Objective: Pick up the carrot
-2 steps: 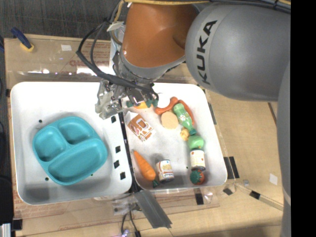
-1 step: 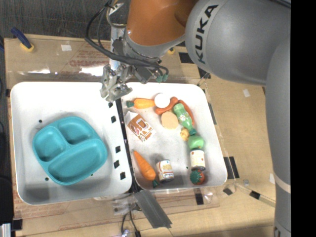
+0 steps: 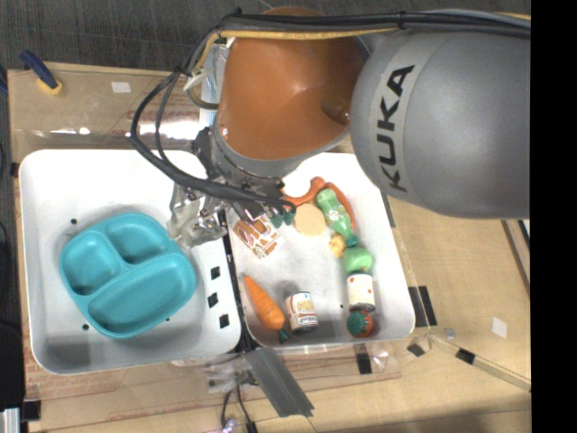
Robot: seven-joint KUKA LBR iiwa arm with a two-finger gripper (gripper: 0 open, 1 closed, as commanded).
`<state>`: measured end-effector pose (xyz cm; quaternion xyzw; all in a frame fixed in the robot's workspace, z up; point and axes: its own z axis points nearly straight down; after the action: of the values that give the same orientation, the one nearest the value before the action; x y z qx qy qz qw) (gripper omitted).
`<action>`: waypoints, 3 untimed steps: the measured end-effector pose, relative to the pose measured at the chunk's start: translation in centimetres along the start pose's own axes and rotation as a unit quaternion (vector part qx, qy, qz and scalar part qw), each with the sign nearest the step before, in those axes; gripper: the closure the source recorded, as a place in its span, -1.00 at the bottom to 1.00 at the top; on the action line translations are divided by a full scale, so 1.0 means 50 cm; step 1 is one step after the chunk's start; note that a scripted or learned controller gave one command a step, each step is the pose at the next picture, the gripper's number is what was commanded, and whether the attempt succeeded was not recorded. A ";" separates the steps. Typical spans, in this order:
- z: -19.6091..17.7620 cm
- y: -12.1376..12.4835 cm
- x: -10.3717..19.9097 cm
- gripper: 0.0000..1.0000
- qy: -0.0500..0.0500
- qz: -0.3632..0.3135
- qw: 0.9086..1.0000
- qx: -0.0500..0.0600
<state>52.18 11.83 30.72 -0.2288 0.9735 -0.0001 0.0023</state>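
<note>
The carrot is orange with a green stub. It lies slanted on the floor of the right bin, near that bin's front left corner and beside a small can. My gripper hangs under the orange wrist band at the divider between the two bins, over the right edge of the left bin. It is up and to the left of the carrot, well apart from it. Nothing shows in it. The big grey arm hides the back of the right bin.
A teal divided plate lies in the left bin. The right bin also holds a striped packet, a tan round piece, a green bottle, a green vegetable, a small jar and a red fruit.
</note>
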 end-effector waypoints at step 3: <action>0.152 -0.350 0.032 1.00 0.005 -0.153 0.988 -0.003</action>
<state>58.57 -4.52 23.13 -0.3751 0.9270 0.0014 -0.0036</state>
